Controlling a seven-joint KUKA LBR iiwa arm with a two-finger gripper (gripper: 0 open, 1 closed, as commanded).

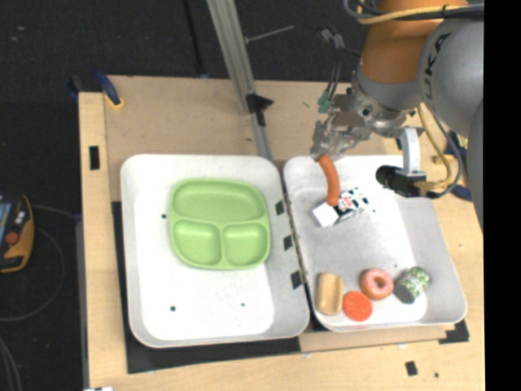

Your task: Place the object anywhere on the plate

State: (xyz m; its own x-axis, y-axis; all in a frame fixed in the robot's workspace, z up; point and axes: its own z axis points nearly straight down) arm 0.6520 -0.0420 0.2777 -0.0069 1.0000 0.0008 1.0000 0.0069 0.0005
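Hand (pixel 330 155) is pinching the carrot (pixel 330 182) over the right bin's far-left corner; green plate (pixel 219 222) still bare, so the move's left.

No text, brand, number or sign can be read anywhere. The small white carton (pixel 348 204) in the right bin (pixel 423 243) carries blue, red and black printing, too blurred to make out, and dark letters on the arm (pixel 440 51) are unreadable.
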